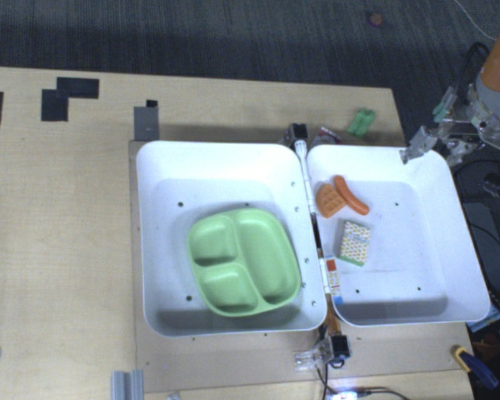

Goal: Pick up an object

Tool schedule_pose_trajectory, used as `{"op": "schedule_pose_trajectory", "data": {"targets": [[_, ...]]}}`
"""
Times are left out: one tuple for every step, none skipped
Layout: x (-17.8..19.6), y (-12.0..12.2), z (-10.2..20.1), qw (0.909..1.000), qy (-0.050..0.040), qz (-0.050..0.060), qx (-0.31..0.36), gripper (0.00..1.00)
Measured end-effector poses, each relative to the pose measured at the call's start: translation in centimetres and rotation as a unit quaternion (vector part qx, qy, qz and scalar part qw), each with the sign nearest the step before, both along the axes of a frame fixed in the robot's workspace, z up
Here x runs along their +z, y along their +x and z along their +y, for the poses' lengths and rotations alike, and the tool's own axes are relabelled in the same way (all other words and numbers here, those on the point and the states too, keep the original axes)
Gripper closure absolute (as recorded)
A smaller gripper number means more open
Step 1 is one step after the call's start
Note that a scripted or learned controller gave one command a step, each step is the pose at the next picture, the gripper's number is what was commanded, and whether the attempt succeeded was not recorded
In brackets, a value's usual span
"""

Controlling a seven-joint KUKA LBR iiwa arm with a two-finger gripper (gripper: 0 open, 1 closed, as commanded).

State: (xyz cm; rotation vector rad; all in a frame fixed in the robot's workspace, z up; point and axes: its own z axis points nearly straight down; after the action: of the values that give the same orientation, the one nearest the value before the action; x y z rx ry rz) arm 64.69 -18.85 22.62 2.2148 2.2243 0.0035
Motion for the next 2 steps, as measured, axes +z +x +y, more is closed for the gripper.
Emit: {"op": "schedule_pose_trajectory", "data": {"targets": [[-14.1,2.3,5.0,1.0000,0.0001,-0.001,0.001,0.00],[-12.9,2.5,5.0,1.0000,-0.0005,-0.003,0.003,1.00]]}}
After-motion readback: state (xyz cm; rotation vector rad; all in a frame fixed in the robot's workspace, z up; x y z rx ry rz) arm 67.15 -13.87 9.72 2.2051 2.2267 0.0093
